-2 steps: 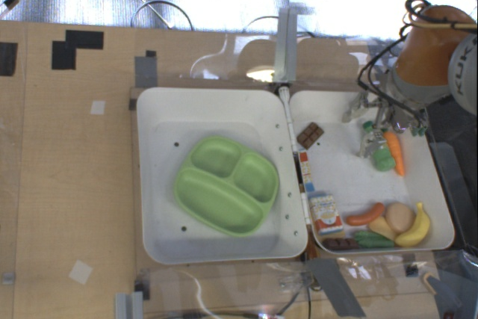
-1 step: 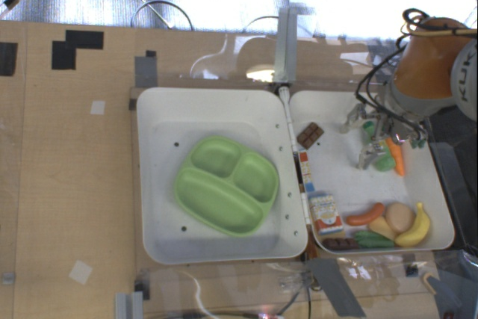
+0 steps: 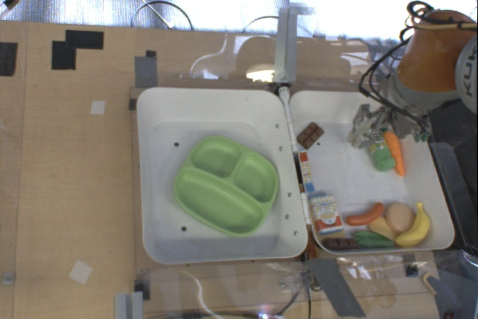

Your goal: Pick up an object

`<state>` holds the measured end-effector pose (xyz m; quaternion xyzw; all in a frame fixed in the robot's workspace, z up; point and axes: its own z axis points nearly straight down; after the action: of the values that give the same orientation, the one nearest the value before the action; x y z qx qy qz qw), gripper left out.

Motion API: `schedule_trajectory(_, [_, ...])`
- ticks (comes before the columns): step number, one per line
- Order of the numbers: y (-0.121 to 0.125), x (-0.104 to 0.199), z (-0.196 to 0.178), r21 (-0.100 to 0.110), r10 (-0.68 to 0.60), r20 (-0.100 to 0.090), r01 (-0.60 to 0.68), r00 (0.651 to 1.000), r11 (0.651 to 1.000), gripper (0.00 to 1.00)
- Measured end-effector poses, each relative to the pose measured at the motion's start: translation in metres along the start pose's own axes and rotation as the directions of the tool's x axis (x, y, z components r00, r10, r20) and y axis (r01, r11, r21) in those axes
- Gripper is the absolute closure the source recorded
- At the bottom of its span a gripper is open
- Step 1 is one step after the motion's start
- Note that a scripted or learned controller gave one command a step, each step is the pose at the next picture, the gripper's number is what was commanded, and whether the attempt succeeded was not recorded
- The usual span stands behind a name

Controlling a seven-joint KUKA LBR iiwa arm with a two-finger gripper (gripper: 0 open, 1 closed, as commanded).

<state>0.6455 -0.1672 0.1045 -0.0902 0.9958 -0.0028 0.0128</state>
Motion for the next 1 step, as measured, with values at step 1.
schedule_trajectory(1, [0.0309, -0.0099, -0.1353, -0.001, 0.074, 0.0, -0.074, 0.997, 0.997, 1.0])
